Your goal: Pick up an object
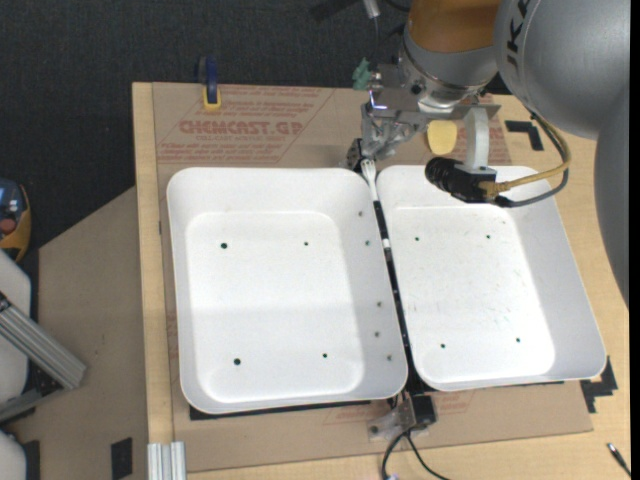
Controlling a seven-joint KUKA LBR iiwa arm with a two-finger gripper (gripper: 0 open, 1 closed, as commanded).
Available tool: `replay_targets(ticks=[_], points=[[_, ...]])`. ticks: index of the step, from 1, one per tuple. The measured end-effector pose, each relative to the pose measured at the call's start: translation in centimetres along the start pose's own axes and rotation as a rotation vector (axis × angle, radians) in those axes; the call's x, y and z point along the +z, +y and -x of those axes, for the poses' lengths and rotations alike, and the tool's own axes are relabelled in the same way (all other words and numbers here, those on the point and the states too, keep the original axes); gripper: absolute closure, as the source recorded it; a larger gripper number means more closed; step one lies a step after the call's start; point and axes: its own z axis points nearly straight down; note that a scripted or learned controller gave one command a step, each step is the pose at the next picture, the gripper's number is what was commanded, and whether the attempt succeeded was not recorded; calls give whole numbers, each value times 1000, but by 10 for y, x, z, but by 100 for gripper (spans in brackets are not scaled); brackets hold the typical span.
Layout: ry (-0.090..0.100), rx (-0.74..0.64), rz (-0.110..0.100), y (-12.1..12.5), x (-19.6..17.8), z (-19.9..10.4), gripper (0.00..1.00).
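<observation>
Claw point(376, 146) hung over the far rims where left bin point(260, 298) and right bin point(480, 308) met; open or closed could not be told. The likely pick, a yellow lump point(441, 135), sat just right of the claw and was not seen gripped. Risk: a descent here would probably strike the rims directly below, while open room lay nearer the camera, over either bin floor.

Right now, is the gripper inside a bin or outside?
Outside: the gripper is at the far corner where the left bin and right bin meet, above their rims.
</observation>
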Motion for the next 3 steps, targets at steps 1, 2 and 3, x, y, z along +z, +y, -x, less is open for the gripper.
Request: replay_targets(ticks=[1, 2, 3], points=[[-1, 2, 7, -15, -28, 6, 100], [0, 2, 4, -36, -46, 10, 100], [-4, 9, 11, -39, -89, 99, 100]])
